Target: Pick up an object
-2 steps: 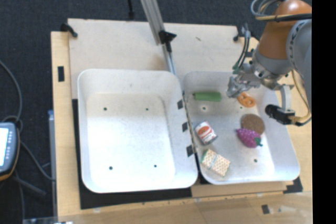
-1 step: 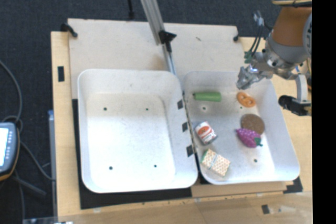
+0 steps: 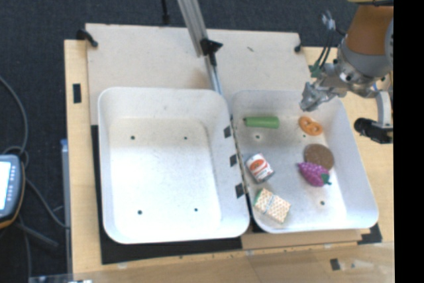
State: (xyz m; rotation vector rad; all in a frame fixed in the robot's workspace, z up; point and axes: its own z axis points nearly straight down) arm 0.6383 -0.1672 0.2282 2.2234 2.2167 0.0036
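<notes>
The right bin [image 3: 351, 169] holds several small things: a green stick [image 3: 261, 121], an orange pretzel-shaped piece [image 3: 309, 125], a brown round disc [image 3: 319, 155], a purple grape bunch [image 3: 313, 173], a red and white can [image 3: 260, 168] on its side, and a patterned box [image 3: 272, 205] near the front rim. My gripper [image 3: 310, 101] hangs over the bin's back right corner, just above and behind the orange piece, with nothing seen in it.
The left bin [image 3: 112, 162] lies beside the right one. A slanted metal pole [image 3: 189, 3] rises behind the bins from a black clamp [image 3: 211, 47]. The arm reaches in from the right, above the bench's edge.
</notes>
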